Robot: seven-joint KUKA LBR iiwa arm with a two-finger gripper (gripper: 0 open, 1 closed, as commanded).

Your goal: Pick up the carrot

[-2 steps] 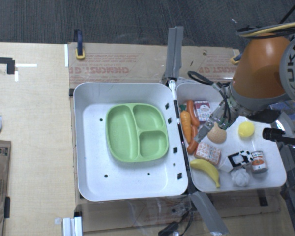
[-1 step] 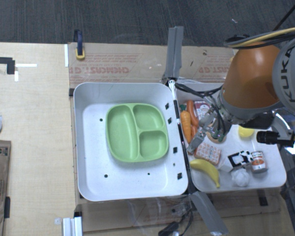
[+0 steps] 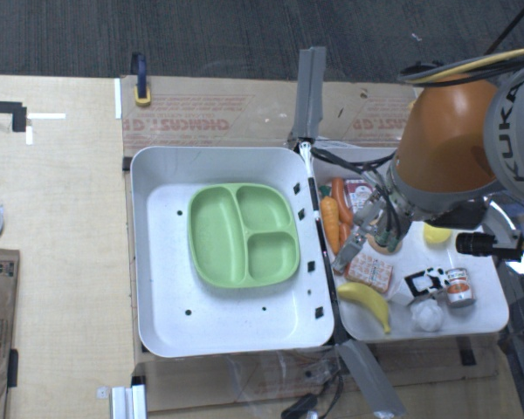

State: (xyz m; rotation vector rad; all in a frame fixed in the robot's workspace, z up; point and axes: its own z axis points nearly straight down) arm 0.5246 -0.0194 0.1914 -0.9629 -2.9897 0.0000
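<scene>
Presently: carrot (image 3: 331, 222) lies in right bin (image 3: 485, 317), against left wall, above banana (image 3: 368, 302). Gripper (image 3: 354, 243) low beside carrot, finger state cannot tell. Green plate (image 3: 243, 234) in left bin (image 3: 157, 260).

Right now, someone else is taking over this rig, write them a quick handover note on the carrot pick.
Gripper: low in the right bin, close beside the carrot; nothing visibly held.
Carrot: lying along the right bin's left wall, beside packaged items, above the banana.
Left bin: holds the green divided plate.
Done: arm has reached the carrot's area.
Left: grasp the carrot and lift it; no grasp is confirmed yet.
</scene>
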